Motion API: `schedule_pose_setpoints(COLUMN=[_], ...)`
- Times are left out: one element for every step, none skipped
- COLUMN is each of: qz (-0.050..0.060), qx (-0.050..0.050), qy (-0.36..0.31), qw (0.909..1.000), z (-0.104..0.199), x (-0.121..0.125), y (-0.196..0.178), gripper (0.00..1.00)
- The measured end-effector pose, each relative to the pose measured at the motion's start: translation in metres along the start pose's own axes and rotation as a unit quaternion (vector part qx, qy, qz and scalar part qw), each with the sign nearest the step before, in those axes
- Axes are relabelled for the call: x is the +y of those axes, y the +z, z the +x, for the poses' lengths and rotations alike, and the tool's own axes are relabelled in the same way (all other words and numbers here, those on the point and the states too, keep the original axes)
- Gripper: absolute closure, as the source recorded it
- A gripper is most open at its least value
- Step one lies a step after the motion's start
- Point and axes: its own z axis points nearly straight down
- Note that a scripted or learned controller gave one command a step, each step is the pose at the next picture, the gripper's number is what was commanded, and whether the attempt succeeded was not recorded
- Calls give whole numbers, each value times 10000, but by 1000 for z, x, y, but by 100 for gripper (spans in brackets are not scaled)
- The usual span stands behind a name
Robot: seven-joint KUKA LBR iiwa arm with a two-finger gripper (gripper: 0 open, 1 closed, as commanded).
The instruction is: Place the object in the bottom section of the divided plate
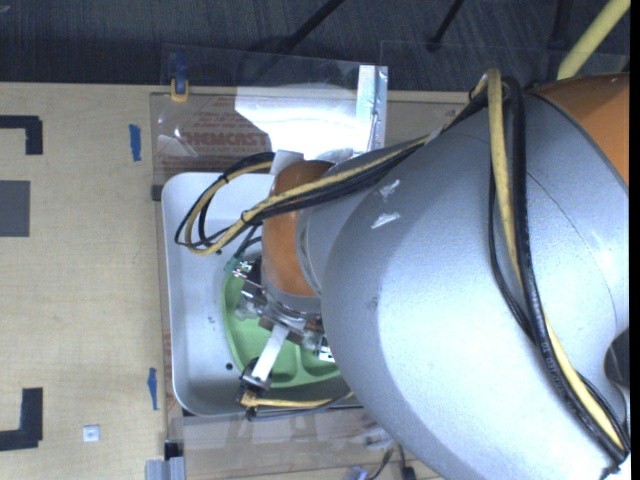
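- On the far left of the pale wooden bench (pixel 90 298), black tape corner marks (pixel 22 134) are stuck flat to the top, one far and one near, with a grey square patch (pixel 12 208) between them.
- A little to the right, two short strips of blue tape (pixel 135 143) sit on the wood just outside the bin's left wall, one at the far end and one at the near end.
- The shallow white bin (pixel 195 358) comes next, and its left wall and near left corner are bare.
- Over the bin's far end stands a clear plastic sheet (pixel 210 128) with something white and folded (pixel 300 113) behind it.
- Yellow and black cables (pixel 205 218) loop out over the far left part of the bin, above its floor.
- The green divided plate (pixel 236 318) lies in the near half of the bin; I can see its left rim and a strip of its near edge.
- The gripper (pixel 268 313) hangs right over the plate, low and close to it, and I can't tell whether it is released or clenched.
- I also can't tell whether it grasps anything, nor what lies in the plate's sections, since the arm hides most of them.
- The big grey arm (pixel 450 268) reaches in from the right, and its orange band (pixel 283 253) sits just above the wrist.
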Motion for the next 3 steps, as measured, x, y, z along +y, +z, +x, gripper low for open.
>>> schedule_pose_setpoints(qz=[-7, -123, 30], qx=[-39, 69, -14], qy=[16, -120, -412], qw=[10000, 9998, 9991], z=[-4, 2, 21], x=[3, -8, 9], y=[-11, -1, -60], gripper=[100, 100, 100])
